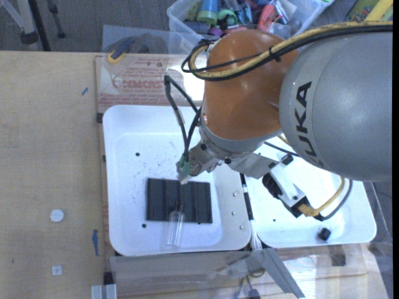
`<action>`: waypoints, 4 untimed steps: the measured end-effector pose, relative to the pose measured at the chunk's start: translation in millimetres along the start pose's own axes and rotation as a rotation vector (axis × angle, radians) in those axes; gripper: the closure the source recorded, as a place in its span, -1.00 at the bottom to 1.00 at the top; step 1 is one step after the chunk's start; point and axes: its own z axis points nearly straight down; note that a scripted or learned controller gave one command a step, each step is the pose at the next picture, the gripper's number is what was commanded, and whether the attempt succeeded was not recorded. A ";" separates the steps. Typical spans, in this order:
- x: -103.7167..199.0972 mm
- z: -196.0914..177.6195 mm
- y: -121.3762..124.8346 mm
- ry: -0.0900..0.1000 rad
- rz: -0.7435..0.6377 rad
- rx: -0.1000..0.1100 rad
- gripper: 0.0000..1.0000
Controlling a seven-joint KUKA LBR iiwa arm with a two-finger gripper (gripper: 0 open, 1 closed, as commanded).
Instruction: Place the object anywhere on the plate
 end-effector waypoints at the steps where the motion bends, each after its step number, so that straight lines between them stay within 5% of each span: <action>1: 26.3 107.0 13.7 0.003 -0.217 0.004 1.00; 2: -39.1 84.7 -26.1 0.003 -0.316 0.005 1.00; 3: -43.0 187.4 62.3 0.002 -0.677 0.000 1.00; 4: 1.9 189.3 64.0 -0.026 -1.110 -0.022 1.00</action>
